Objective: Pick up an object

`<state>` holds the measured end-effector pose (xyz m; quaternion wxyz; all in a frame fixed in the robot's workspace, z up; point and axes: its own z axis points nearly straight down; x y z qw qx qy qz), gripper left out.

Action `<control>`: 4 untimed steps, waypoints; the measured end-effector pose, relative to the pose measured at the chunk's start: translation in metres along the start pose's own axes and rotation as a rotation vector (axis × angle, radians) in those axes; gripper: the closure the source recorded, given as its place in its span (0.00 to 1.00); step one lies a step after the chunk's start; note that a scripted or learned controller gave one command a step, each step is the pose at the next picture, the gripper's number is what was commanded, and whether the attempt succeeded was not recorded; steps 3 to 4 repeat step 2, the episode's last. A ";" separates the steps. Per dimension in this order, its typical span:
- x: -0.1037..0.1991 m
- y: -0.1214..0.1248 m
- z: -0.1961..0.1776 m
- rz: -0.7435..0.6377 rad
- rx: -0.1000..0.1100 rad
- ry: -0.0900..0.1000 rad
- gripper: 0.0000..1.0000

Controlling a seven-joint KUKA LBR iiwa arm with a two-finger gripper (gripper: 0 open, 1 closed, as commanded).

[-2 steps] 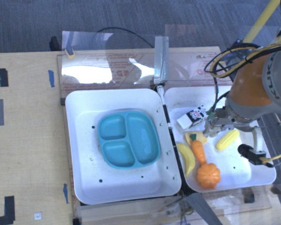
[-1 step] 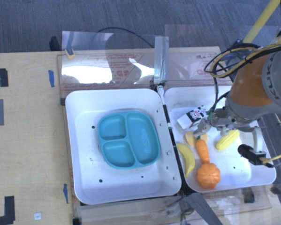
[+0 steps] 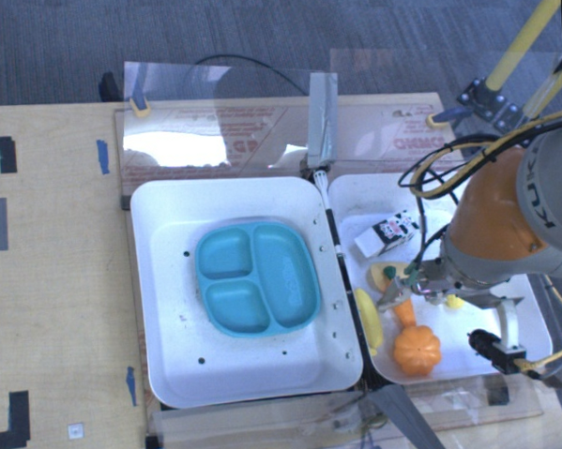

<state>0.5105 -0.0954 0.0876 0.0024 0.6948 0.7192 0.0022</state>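
My gripper (image 3: 405, 286) is low in the right bin (image 3: 430, 194), over the bin's middle. Right under it lie a pale yellow fruit with a green bit (image 3: 387, 275) and a small orange carrot piece (image 3: 404, 312). A round orange fruit (image 3: 416, 350) rests near the bin's front. Along the left wall lies a yellow banana (image 3: 368, 320). Behind the gripper sits a white packet with black print (image 3: 389, 233). I see nothing lifted off the bin floor.
The left bin (image 3: 161, 272) holds a blue divided plate (image 3: 257, 277). A metal divider post (image 3: 322, 123) stands at the back between the bins. Yellow cables (image 3: 465, 153) loop over the right bin's back right.
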 end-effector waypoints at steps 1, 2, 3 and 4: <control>-0.001 0.002 -0.011 0.002 -0.007 -0.002 1.00; 0.030 0.048 -0.101 -0.004 -0.002 0.001 1.00; 0.030 0.048 -0.101 -0.004 -0.002 0.001 1.00; 0.030 0.048 -0.101 -0.004 -0.002 0.001 1.00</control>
